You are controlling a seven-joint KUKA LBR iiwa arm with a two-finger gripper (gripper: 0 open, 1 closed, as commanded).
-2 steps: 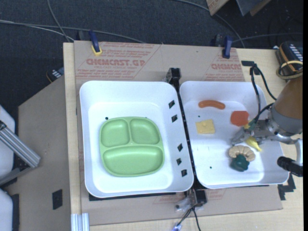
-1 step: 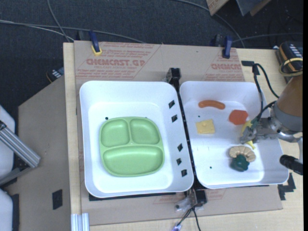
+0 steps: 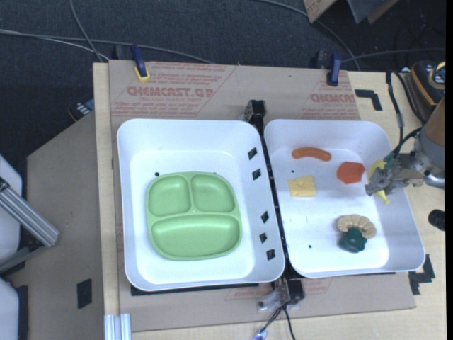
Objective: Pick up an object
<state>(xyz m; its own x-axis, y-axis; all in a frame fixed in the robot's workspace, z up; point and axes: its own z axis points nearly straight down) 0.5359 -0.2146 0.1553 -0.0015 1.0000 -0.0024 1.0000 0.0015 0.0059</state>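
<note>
The right bin [image 3: 396,250] holds several small toy foods: an orange sausage [image 3: 311,154], a red-orange round piece [image 3: 350,172], a yellow cheese block [image 3: 302,187], and a tan piece [image 3: 355,224] touching a dark teal piece [image 3: 352,241]. My gripper [image 3: 379,181] hangs at the right side of that bin, just right of the red-orange piece, with yellow marks on its tips. Nothing is visible between its fingers.
The left bin [image 3: 134,190] holds a green three-compartment plate [image 3: 193,214]. Black clips line the divider between the bins. Clamps [image 3: 141,68] hold the cardboard board at the back edge. Cables run over the dark floor behind.
</note>
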